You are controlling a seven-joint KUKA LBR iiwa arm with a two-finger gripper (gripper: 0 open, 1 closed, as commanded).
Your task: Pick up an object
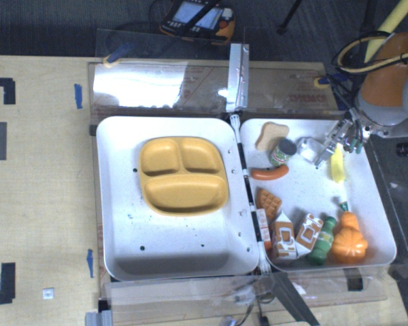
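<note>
Left of frame: left bin (115,182) carrying a yellow divided plate (183,174). Right: right bin (384,240) crowded with toy food for picking. Upper right: gripper (321,151) spread, pinching nothing, poised beside the banana (337,166).

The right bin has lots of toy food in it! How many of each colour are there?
In the right bin:
Orange: 3, the pumpkin, carrot and hot dog
Brown or tan: 4, the bread, waffle and two cartons
Green: 2, the bottle and can
Yellow: 1, the banana
Total: 10
</note>
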